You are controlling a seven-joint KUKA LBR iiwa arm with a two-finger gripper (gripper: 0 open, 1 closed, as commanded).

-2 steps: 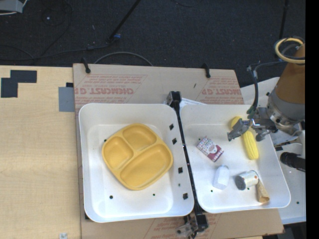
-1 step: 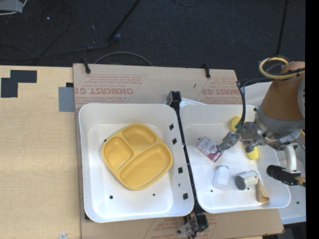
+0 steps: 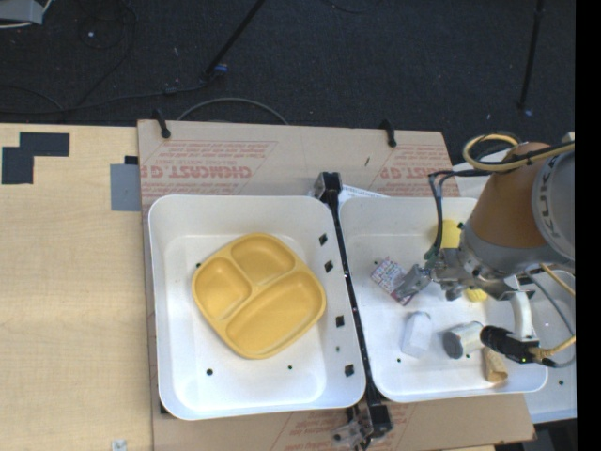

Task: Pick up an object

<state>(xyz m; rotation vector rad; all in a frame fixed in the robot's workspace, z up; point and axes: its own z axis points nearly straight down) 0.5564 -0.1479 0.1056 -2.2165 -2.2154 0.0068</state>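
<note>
In the right bin my gripper hangs low over the floor, reaching left from the grey and orange arm. Its tip is right beside a small patterned packet, which lies just to its left; whether they touch is unclear. A white block lies below the gripper. Further right lie a grey and white cylinder and a tan piece. A yellow object peeks out from behind the arm.
The left bin holds a yellow divided plate. A black divider with clips runs between the two bins. Cables loop off the arm over the right bin's right edge.
</note>
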